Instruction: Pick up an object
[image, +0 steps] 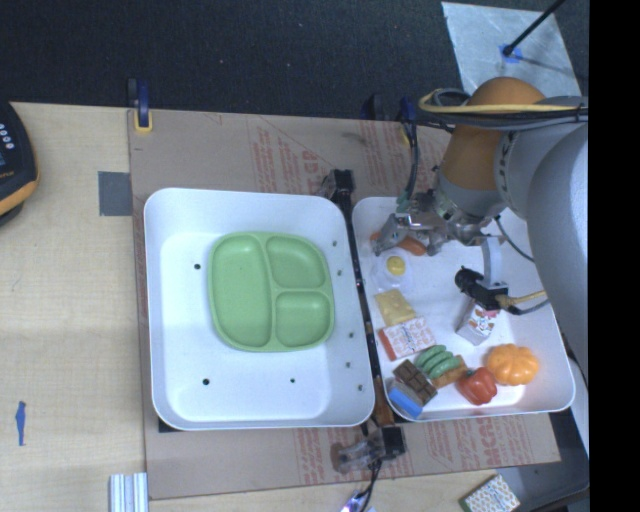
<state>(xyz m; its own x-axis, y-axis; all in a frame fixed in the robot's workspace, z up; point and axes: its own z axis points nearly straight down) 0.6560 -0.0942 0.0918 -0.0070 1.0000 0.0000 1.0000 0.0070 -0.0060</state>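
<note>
A desk (70, 330) seen from above carries two shallow white bins side by side on a sheet of cardboard (250, 140). The left bin (165, 330) holds a pale green tray (270, 290) with three compartments, lying flat near the middle. The right bin (545, 385) holds a scatter of small toy foods. Near its far left corner lies a small yellow piece (396, 266); below it come a pale yellow block (394, 306), then a white and red packet (406, 337). Toward the near edge sit a green pod (436, 360), a brown bar (413, 381) and a blue piece (404, 403), close together. Right of these are a red pepper (478, 385) and an orange pumpkin (512, 364), touching or nearly so. A small white carton (480, 323) stands just above the pumpkin. The grey arm (550, 180) reaches in from the right, and its gripper (420, 228) hangs low over the bin's far left corner, beside an orange and red item (392, 240). Whether the fingers are spread or closed cannot be told, nor whether they hold anything.
</note>
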